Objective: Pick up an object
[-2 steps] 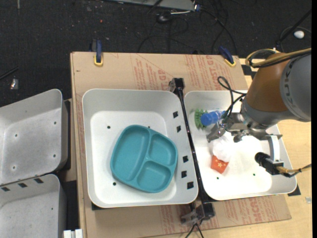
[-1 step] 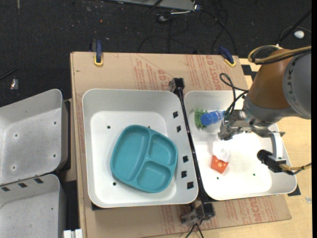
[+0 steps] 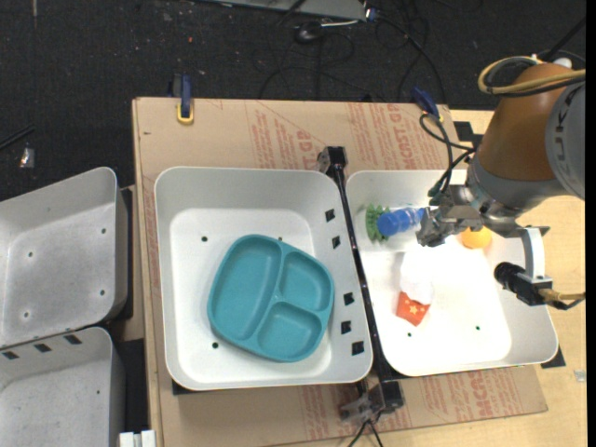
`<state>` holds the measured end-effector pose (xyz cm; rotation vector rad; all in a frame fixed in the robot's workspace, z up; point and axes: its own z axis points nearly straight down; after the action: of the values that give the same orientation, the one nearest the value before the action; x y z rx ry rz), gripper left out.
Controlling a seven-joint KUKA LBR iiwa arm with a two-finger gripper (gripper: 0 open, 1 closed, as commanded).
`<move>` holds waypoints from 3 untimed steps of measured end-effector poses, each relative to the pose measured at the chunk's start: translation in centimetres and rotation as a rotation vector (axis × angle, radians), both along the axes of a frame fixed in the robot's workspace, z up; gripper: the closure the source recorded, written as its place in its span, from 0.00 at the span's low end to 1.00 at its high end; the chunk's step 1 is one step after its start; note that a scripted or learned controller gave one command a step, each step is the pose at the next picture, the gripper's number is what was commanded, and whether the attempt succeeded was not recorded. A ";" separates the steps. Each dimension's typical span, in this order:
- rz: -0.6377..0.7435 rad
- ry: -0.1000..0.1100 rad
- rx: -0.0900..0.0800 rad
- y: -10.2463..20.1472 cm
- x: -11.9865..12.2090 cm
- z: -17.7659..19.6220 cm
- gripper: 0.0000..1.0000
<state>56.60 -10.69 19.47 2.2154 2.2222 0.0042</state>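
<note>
My gripper (image 3: 434, 231) hangs over the back of the right bin (image 3: 484, 347), its tip just right of a blue object (image 3: 399, 221) with a green leafy part (image 3: 375, 223). The blue object reaches up to the gripper's tip; whether they touch I cannot tell. A small yellow object (image 3: 476, 238) lies just right of the gripper, partly hidden by the wrist. In front of the gripper, mid-bin, lies a white crumpled piece (image 3: 416, 276) with a red packet (image 3: 412, 309) below it.
The left bin (image 3: 177, 250) holds a teal divided plate (image 3: 270, 296). A black divider bar (image 3: 352, 259) runs between the two bins. A white perforated tray (image 3: 56, 240) sits off the bench at the far left.
</note>
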 end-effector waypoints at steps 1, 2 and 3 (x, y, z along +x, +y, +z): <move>0.000 -0.001 0.000 0.0 0.1 4.4 1.00; 0.005 0.006 0.003 5.6 -0.6 4.2 1.00; 0.005 0.006 0.002 10.5 0.0 3.0 1.00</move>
<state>56.63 -0.20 22.51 2.2144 2.2314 -0.0008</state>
